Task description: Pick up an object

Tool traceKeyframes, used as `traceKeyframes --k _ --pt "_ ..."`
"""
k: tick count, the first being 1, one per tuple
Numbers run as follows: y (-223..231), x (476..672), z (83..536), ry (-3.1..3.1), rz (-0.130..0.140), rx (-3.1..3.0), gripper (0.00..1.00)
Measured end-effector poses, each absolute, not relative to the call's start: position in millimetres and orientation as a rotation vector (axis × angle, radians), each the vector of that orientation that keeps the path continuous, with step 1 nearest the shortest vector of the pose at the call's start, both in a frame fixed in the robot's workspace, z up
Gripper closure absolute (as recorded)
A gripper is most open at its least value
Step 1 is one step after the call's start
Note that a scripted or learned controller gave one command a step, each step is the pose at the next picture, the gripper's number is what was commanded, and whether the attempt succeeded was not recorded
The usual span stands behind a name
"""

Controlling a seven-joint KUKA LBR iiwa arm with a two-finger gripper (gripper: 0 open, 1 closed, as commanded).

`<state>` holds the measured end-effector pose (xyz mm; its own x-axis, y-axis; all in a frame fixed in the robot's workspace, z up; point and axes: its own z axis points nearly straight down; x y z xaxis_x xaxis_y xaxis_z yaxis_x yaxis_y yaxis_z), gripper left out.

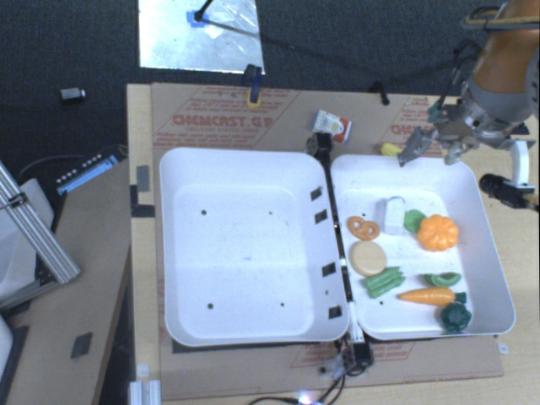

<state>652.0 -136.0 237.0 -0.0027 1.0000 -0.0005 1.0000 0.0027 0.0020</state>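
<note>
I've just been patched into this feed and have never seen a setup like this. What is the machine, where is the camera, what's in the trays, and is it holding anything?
One fixed camera looks down at a slant on a bench. The grey and orange robot arm reaches in from the right; its end effector hangs open over the right bin's far edge, with nothing between its fingers. That bin holds toy food: an orange pumpkin, a carrot, a pretzel, a round biscuit, a white block and some green pieces. The left bin sits beside it.

You look down from one fixed camera above the bench [211, 112], tilted at a slant. Both white bins [245, 247] sit within frame, and the arm [506, 57] enters from your right.
</note>
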Motion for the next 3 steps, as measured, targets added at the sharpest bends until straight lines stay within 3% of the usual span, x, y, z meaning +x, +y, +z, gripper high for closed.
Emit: traceKeyframes --k 1,2,3 --pt "-101.6 626.5 126.4 2.234 -0.006 2.221 0.0" --pt "-84.4 537.4 81.5 2.228 -0.007 2.228 0.0" --pt "-85.8 543.1 95.0 2.223 0.003 2.218 1.0"
